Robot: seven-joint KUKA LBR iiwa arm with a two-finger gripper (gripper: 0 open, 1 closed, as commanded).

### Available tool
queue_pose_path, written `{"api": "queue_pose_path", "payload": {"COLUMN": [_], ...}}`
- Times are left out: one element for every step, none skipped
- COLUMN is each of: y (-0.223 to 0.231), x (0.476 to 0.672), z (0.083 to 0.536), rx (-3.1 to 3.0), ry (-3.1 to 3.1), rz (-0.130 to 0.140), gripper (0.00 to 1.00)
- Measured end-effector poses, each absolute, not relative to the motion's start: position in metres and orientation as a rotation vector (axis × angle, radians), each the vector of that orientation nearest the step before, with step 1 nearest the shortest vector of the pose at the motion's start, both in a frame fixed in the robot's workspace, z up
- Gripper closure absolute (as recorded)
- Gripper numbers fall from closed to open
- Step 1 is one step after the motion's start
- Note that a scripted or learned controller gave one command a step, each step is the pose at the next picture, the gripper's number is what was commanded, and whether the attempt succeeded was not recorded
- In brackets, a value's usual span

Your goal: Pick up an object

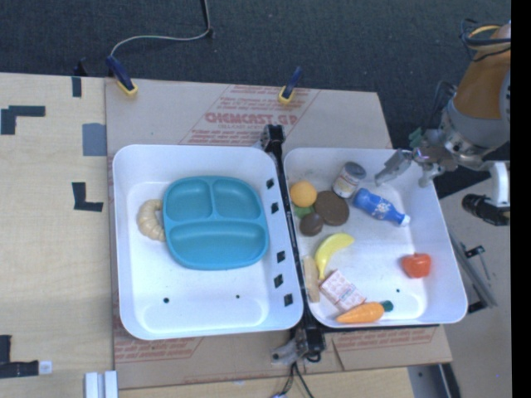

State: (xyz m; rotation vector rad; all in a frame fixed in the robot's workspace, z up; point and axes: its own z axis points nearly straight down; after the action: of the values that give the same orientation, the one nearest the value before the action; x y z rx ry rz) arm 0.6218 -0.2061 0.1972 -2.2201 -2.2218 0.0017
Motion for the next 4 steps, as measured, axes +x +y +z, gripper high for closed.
{"api": "queue_pose_path", "payload": {"y": [-0.172,-0.181,-0.210,-0.211], "x": [0.647,0.663,0.661,0.657], "z": [0.089,0.086,0.083,0.090], "rx": [-2.220,-2.183,-2.171,-2.158], "ry": [-2.224,-2.202,-2.197,-2.191], "rz": [-0.002,0.026,0.039,0.060], "gripper": [0.00,0.00,0.00,1.00]}}
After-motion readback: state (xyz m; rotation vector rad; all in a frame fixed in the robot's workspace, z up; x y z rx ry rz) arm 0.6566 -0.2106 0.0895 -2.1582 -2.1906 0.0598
